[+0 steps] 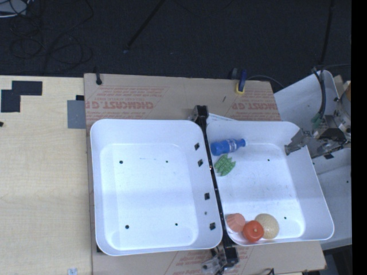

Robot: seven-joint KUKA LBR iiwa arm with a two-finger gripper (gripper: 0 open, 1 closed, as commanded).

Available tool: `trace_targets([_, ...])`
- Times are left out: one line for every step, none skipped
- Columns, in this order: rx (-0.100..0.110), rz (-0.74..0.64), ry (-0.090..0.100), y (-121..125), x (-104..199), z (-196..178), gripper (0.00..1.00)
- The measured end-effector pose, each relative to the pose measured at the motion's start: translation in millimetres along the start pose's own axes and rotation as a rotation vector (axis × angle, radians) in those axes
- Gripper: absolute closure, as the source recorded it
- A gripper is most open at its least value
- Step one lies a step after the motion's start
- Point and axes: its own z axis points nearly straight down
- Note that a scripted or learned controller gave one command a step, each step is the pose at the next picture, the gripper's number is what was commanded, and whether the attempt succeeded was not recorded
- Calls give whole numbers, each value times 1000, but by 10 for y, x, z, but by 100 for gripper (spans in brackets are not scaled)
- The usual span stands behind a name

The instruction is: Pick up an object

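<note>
The right bin (304, 188) holds several objects. A blue bottle (227, 146) lies on its side near the far left corner, with a small green item (224, 165) just in front of it. At the near left corner sit a pink piece (234, 221), a red-orange round fruit (253, 231) and a beige round object (268, 225), all touching. My gripper (298, 143) hangs over the far right rim of this bin, well apart from every object, with nothing seen in it.
The left bin (109, 153) stands beside the right one, with a black divider strip (207, 171) between them. Both rest on brown cardboard (149, 99). White sheeting (301, 99) and cables lie at the far right by the arm.
</note>
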Motion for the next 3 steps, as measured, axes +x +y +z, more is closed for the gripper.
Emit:
trace_targets([10, -1, 3, 213, -117, 1231, 0])
trace_targets([-5, -2, -2, 550, -138, 576, 0])
trace_targets([4, 1, 1, 212, -128, 694, 0])
